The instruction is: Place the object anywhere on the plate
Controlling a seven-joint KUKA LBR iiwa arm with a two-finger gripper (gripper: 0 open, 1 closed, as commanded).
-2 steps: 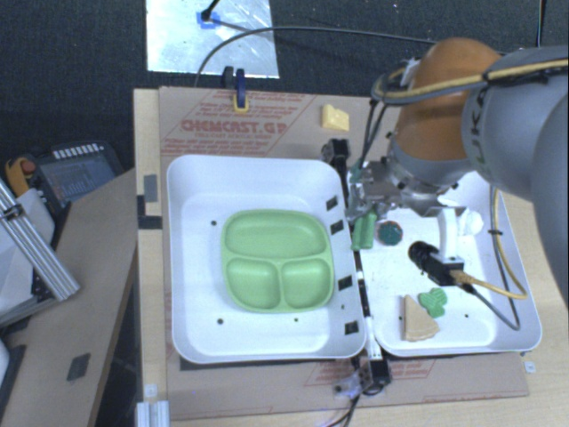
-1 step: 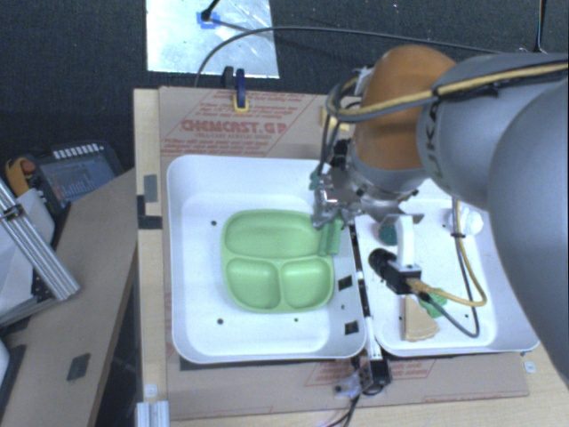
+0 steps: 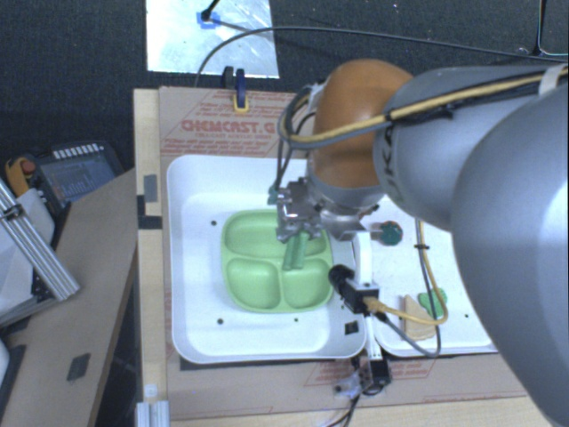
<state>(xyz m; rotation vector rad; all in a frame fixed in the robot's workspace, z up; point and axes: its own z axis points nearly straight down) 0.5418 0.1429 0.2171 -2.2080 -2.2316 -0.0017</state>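
Overhead view. The gripper (image 3: pixel 297 229), at frame centre, hangs over the green divided plate (image 3: pixel 253 278) in the left white bin (image 3: pixel 191 238); its fingers are clamped on a slim green object (image 3: pixel 294 253) whose lower end reaches the plate's central ridge. The right bin (image 3: pixel 462 341) holds a teal piece (image 3: pixel 388 233) and a tan piece (image 3: pixel 413 314).

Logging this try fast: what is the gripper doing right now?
Gripper: over the green plate, with a green stick-like object hanging from it; whether open or closed cannot be told.
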